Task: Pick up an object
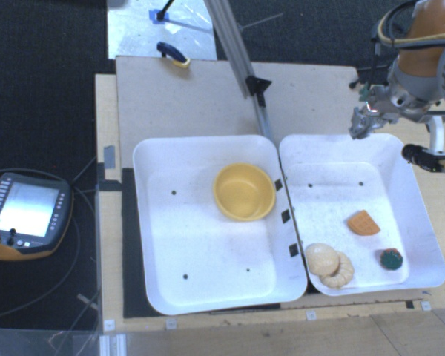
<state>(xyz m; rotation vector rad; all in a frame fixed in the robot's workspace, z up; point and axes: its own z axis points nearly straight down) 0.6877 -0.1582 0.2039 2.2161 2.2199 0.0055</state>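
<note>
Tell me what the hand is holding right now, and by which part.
Nothing visible. The hand hangs above the right bin's far rim, apart from the orange piece and other items.

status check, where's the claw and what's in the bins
Claw over right bin's far rim. Orange wedge, tan pastries, dark green piece untouched. Yellow bowl in left bin.

Overhead slanted view; both bins (282,158), perhaps distant
</note>
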